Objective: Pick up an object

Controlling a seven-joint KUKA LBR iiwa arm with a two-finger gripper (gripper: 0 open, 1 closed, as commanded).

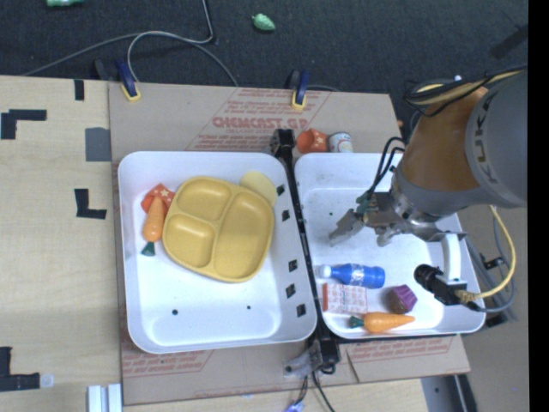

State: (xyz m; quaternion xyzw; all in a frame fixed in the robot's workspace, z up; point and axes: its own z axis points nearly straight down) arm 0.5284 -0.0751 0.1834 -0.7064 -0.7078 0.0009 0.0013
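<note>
the arm (446, 153) came in from three o'clock and hung over the right bin (330, 174). its pincer (360, 233) sat above the bare middle of that bin, the two fingers spread apart and nothing between them, so it was released. the bulk of the wrist hid the bin floor behind it, toward two o'clock.

the things it could pick lay along the six o'clock side of the right bin, apart from the pincer. a blue bottle (356, 275) lay on its side just below the fingers. a red-and-white packet (345, 299) lay flat just beside it at six o'clock; its print was too small to read. a small purple piece (401, 299) sat toward four o'clock, its shape hard to make out. an orange carrot (386, 322) lay against the near rim.

in the left bin (206, 316) a yellow divided plate (216, 227) took the middle. a pale yellow round thing (257, 184) peeked out at its one o'clock edge, mostly covered. a second carrot (153, 221) lay at nine o'clock, with a red lump (159, 197) just above it that i couldn't identify.

beyond the bins at twelve o'clock, on the counter (51, 256), sat an orange-red blob (310, 141) and a small pale can (340, 142), both partly cut off by the bin rim.
</note>
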